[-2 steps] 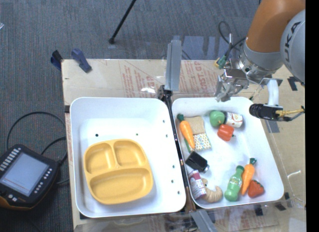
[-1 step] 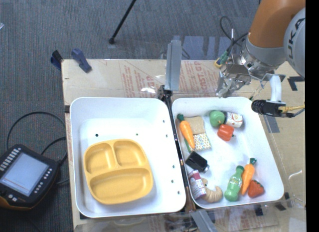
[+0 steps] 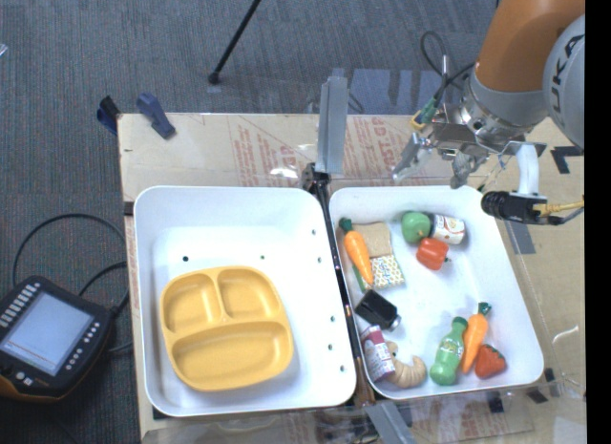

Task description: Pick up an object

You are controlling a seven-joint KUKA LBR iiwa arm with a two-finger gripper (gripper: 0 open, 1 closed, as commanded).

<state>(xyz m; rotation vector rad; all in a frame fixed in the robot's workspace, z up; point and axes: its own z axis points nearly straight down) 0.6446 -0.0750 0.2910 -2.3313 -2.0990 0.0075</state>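
Note:
My gripper [image 3: 432, 167] hangs open over the back rim of the right bin [image 3: 511, 285], with nothing between its fingers. In that bin lie several toy foods. Just below the gripper are a green fruit [image 3: 414, 226], a small jar [image 3: 450, 230] and a red pepper [image 3: 431, 253]. A carrot [image 3: 358, 257] lies along the left wall beside a tan sponge [image 3: 378, 238] and a patterned block [image 3: 387, 270]. A black item [image 3: 377, 308] sits mid-bin. At the front are a small bottle [image 3: 379, 354], a croissant [image 3: 411, 372], a green bottle [image 3: 447, 354], a second carrot [image 3: 474, 337] and a red fruit [image 3: 490, 362].
The left bin [image 3: 162, 213] holds a yellow divided plate [image 3: 226, 326]. A grey upright post [image 3: 332, 132] stands at the back between the bins. A black cylinder with a yellow cable [image 3: 511, 206] juts over the right bin's far corner. A teach pendant [image 3: 43, 337] lies on the floor at left.

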